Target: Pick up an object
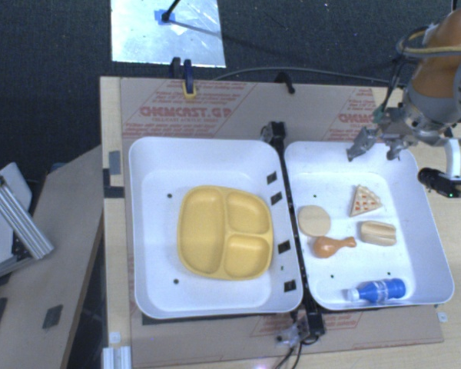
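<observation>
Gripper (377,146) held spread, empty, over right bin's (438,264) far edge. Toy drumstick (334,245) judged light, rigid, slippery; best gripped at narrow shank.

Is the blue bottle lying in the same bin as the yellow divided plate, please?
No, the blue bottle lies in the right bin, while the yellow divided plate sits in the left bin.

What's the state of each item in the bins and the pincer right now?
pincer: open, above the right bin's far edge, holding nothing
yellow divided plate: flat in the left bin, compartments bare
blue bottle: lying on its side
pizza slice: lying flat
drumstick: lying flat
hot dog bun: lying flat
round cookie: lying flat
</observation>
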Controlling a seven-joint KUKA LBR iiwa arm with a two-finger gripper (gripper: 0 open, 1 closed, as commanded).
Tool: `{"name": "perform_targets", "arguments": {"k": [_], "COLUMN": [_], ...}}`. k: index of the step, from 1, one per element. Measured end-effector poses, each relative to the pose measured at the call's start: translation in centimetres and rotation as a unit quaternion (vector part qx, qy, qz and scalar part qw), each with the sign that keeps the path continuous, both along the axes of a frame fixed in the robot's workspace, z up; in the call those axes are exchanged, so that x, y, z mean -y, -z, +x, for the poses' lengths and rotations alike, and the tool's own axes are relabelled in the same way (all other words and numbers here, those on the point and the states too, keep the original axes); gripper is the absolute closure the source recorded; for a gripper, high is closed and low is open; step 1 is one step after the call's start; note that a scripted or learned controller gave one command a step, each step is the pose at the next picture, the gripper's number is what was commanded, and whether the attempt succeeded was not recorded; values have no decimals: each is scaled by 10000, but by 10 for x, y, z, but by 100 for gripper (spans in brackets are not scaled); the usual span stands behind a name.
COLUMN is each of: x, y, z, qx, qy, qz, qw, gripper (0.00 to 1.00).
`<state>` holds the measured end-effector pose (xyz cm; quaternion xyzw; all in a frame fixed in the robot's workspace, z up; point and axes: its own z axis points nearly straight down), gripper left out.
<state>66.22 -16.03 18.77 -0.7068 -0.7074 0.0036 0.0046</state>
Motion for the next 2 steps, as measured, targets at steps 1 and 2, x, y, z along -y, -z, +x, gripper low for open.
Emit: {"name": "perform_targets", "arguments": {"k": [1, 2], "x": [0, 5], "y": [-9, 42], "z": [3, -6], "qx": [65, 50], "qy": [-12, -3], "qz": [-9, -9], "qw": [10000, 10000], "gripper": [0, 0]}}
